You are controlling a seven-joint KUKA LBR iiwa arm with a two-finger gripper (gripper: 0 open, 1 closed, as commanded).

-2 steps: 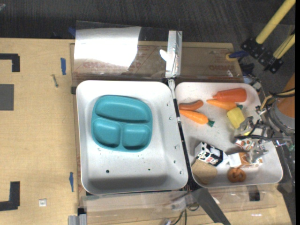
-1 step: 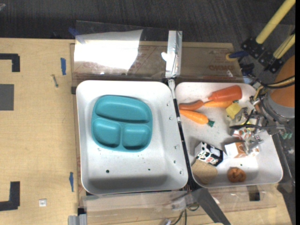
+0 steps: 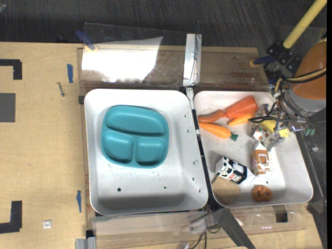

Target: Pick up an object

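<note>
Hovering at three o'clock in the right bin point(image 3: 303, 188), the gripper point(image 3: 270, 131) (jaw state impossible to tell) sits over what may be a yellow object point(image 3: 268, 124), just right of the carrots point(image 3: 233, 113).

The arm point(image 3: 311, 84) is cut off by the right edge, and its end effector point(image 3: 270, 128) is a tangle of wires and small parts too cluttered to read. The yellow item point(image 3: 268, 124) under it is partly hidden and cannot be identified.
</note>
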